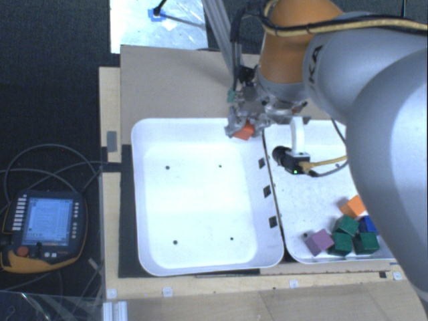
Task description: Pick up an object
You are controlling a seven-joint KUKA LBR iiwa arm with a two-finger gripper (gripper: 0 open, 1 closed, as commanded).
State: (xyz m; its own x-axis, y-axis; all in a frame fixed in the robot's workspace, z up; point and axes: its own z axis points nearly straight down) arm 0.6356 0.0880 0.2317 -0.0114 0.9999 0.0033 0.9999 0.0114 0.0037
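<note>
1. My pincer hangs over the far right corner of the left bin, just left of the wall that the two bins share.
2. A small orange block sits at its tip, and the fingers look clamped on it, though part of the block is hidden by them.
3. Above the pincer my orange band and grey arm come in from the right, covering the far part of the right bin.
4. A small black unit with a green light hangs beside my wrist, over the right bin.
5. In the near right corner of the right bin lie the other blocks, close together: a purple block, green blocks, a blue block and an orange block farthest back.
6. Left of the bench, well apart from the bins, a teach pendant with a lit screen rests among cables.
</note>
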